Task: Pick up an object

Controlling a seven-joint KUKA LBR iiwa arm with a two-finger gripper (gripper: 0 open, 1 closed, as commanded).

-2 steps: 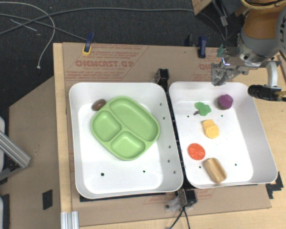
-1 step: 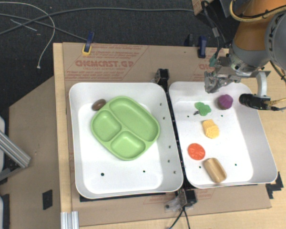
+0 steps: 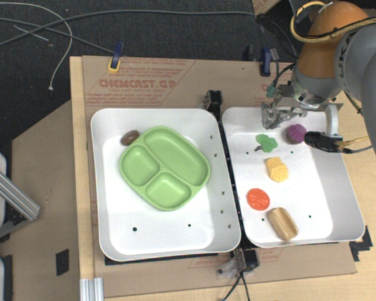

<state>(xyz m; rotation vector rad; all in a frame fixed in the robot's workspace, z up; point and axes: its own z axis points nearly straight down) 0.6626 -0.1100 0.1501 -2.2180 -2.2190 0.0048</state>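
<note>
gripper (image 3: 274, 119) low at right bin's (image 3: 319, 221) far edge, finger state unclear, nothing seen held.
near to far: roll (image 3: 282, 223), red disc (image 3: 258, 199), yellow block (image 3: 276, 169), green piece (image 3: 267, 143), purple ball (image 3: 295, 133); closing between the last two risks missing both.

It looks like a robotics lab: a flat brown cardboard sheet (image 3: 175, 80) covers the tabletop, blue clamps (image 3: 117, 55) pin it, and loose grey cables (image 3: 44, 30) trail over dark carpet.
</note>
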